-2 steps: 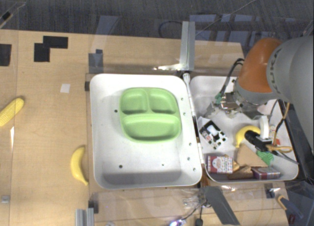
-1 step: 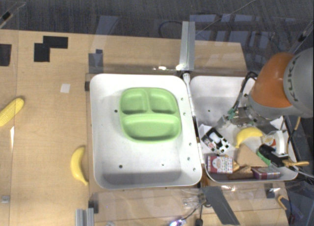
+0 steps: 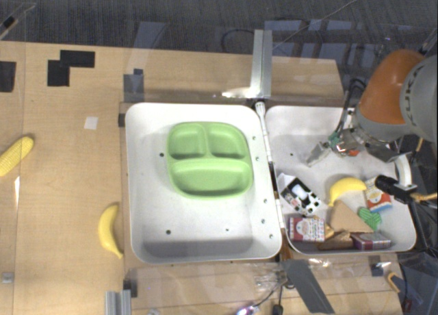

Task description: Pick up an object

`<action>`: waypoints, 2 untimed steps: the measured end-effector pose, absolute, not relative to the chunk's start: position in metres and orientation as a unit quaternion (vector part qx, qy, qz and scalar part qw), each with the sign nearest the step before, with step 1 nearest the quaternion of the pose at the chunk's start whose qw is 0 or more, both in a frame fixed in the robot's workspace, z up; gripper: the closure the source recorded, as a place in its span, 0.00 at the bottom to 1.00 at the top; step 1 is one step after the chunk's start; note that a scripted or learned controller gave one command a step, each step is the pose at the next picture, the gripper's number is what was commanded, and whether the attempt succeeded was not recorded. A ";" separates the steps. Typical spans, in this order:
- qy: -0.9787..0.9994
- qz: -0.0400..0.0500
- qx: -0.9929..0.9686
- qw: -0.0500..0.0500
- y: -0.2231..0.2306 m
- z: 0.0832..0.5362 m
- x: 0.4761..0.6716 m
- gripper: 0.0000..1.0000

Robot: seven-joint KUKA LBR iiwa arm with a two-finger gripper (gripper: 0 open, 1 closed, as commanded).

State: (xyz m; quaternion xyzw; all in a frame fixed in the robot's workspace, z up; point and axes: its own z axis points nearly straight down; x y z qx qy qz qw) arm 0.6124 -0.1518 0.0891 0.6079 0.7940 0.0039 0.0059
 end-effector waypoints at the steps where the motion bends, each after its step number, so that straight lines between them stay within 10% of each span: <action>1: 0.778 0.004 0.628 0.005 -0.153 0.090 0.544 0.00; 2: 0.772 0.004 0.636 0.005 -0.192 0.091 0.491 0.00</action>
